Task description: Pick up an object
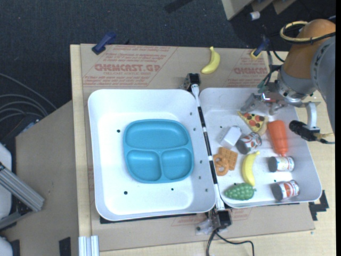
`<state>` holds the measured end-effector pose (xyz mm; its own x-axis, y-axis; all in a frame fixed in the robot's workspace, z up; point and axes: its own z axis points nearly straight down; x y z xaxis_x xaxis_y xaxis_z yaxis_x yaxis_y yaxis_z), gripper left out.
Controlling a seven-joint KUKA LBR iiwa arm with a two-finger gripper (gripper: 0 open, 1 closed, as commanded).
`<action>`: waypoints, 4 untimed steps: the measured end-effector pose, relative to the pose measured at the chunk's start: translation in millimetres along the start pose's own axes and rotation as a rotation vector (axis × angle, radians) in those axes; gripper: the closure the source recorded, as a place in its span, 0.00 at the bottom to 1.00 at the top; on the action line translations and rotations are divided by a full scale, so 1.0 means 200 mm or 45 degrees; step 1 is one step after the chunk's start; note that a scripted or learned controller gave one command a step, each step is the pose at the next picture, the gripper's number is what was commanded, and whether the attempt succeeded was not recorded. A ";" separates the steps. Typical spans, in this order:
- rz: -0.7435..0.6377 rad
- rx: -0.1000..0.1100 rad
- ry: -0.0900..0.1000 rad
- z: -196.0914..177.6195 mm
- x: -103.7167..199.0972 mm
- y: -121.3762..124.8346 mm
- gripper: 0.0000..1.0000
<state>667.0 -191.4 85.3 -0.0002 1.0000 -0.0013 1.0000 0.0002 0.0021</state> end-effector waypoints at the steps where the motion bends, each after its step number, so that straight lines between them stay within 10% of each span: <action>1: -0.001 0.004 0.001 0.00 0.06 0.00 0.00; 4: 0.000 0.000 0.000 0.00 -0.01 0.00 0.00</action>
